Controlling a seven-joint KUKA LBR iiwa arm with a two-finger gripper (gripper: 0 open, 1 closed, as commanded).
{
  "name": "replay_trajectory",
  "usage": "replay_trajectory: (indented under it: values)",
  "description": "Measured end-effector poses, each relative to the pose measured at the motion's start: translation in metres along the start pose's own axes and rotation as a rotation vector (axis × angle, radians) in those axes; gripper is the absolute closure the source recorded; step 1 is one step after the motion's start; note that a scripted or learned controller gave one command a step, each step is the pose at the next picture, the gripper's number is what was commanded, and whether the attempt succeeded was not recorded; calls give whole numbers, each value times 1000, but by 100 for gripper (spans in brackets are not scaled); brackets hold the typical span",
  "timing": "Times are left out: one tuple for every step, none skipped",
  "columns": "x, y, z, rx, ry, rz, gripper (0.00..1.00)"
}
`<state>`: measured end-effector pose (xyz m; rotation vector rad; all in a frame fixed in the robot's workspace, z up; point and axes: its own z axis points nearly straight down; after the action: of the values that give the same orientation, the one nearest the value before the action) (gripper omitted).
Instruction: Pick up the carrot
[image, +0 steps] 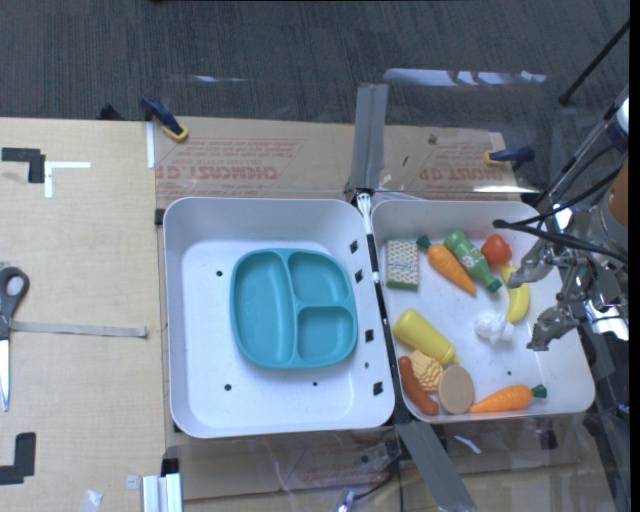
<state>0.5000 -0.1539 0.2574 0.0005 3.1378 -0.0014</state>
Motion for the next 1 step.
replay_trajectory:
  values:
    - [-44, 12, 165, 0, -1, 158, 0]
